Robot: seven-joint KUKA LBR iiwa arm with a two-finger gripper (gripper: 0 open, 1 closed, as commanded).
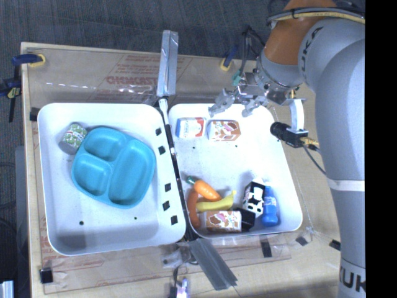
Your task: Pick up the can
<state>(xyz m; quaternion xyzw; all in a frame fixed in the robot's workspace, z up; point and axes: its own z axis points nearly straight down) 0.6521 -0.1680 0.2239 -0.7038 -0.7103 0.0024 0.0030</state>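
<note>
The can (pixel 72 136), grey with a green label, lies on its side in the far left corner of the left bin (pixel 99 233), touching the rim of a blue divided plate (pixel 115 166). My gripper (pixel 233 107) hangs over the far edge of the right bin (pixel 282 166), well to the right of the can. Its fingers (pixel 217 107) are spread open and nothing is between them. The grey arm with the orange band comes in from the upper right.
The right bin holds two small cartons (pixel 208 129) at its far wall just below the gripper. At the near side lie a carrot (pixel 205 190), a banana (pixel 217 204), a brown carton (pixel 218 221), a black-and-white carton (pixel 253 198) and a blue bottle (pixel 270 211). A metal divider (pixel 166 64) stands between the bins.
</note>
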